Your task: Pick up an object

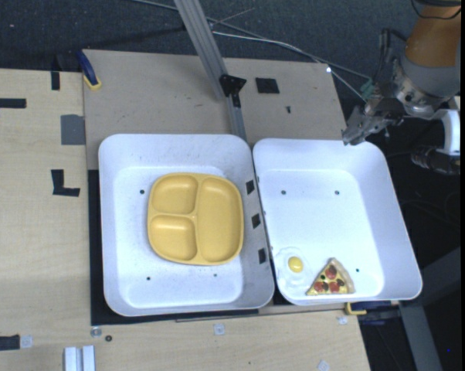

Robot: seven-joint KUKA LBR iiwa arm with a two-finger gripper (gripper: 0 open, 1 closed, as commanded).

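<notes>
A yellow divided plate point(195, 218) lies in the left bin point(128, 157). In the right bin point(325, 199), near its front edge, sit a toy fried egg point(293, 265) and a toy pizza slice point(332, 278) side by side. My gripper point(359, 129) hangs at the right bin's back right corner, just over its rim, far from the egg and pizza. Nothing shows between its fingers.
A slanted metal pole point(209, 45) runs down to the gap between the bins at the back. Cables point(294, 49) trail across the dark floor behind the bench. Black tape marks dot the wooden bench top point(32, 153) on the left.
</notes>
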